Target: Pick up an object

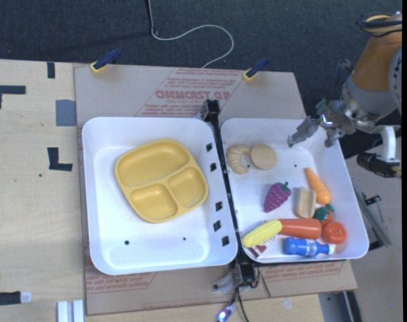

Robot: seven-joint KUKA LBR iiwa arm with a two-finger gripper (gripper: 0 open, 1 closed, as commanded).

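We see a wooden bench (29, 180) under a cardboard sheet (183, 92), dark carpet (69, 12) beyond, crossed by a white cable (190, 32)

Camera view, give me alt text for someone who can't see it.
A robot gripper hovers open over the top right corner of the right bin, which holds toy foods including purple grapes and a carrot. The left bin holds a yellow divided plate.

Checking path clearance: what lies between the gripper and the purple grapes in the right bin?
In the camera view, only bare white bin floor lies between the gripper and the purple grapes.
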